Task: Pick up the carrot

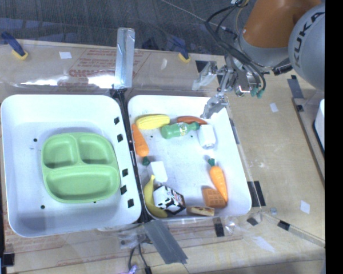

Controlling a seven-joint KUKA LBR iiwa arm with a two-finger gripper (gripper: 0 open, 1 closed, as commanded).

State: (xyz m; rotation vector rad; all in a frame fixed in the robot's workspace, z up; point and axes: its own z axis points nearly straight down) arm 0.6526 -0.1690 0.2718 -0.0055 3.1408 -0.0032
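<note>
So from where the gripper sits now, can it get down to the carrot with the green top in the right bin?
Probably yes. The carrot lies uncovered near the bin's right wall, with the waffle piece close beside it. The gripper hovers at the far rim.

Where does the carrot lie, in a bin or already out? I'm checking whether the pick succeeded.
In: the carrot lies flat on the floor of the right bin, near its right wall. The gripper is up at the bin's far edge, apart from it.
</note>
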